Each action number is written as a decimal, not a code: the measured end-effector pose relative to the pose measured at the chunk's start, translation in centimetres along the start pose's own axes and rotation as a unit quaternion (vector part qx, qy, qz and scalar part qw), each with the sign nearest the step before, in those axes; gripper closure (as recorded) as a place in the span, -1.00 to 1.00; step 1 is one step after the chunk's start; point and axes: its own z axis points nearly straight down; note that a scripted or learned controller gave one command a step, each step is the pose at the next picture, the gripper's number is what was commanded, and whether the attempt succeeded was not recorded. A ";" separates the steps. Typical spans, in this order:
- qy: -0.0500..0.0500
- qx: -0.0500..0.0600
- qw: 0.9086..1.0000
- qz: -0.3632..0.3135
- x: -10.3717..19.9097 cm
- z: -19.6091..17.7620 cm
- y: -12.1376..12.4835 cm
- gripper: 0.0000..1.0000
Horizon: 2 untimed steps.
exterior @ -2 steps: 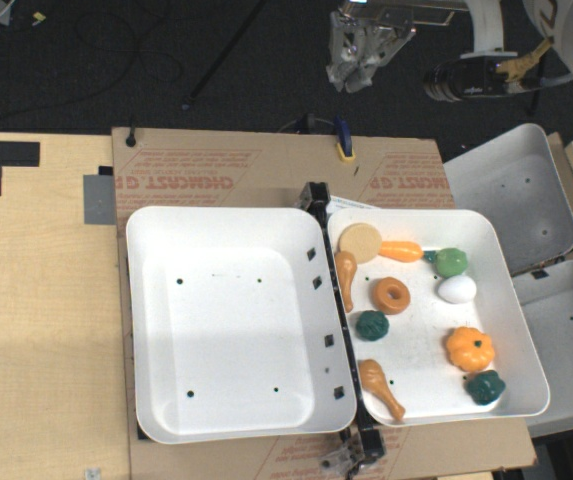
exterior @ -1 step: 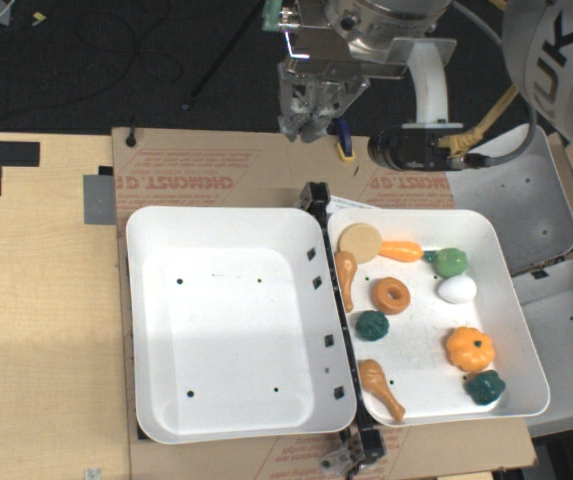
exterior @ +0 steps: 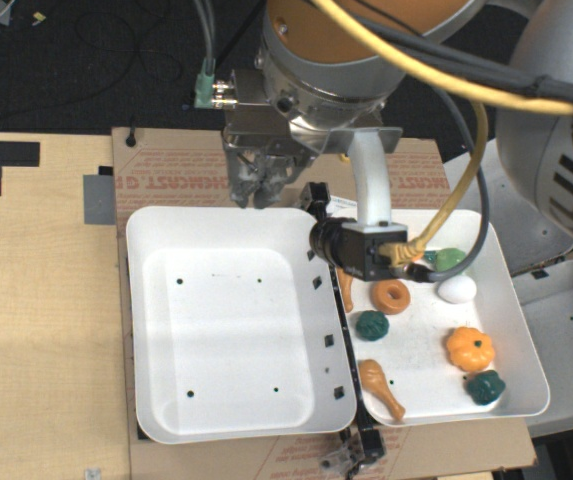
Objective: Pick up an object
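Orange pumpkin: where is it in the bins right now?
The orange pumpkin sits in the right bin, toward its right side, just above the dark green piece and below the white egg.

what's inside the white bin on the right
In the right bin: an orange ring, a small pumpkin, two dark green pieces, a drumstick, a white egg and a light green piece. The arm hides the bin's upper left part.
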 end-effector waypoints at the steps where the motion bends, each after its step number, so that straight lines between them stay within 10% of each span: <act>1: -0.001 -0.001 1.000 0.007 -7.2 0.0 -1.5 1.00; 2: -0.001 -0.001 1.000 0.008 -14.4 0.0 -1.8 1.00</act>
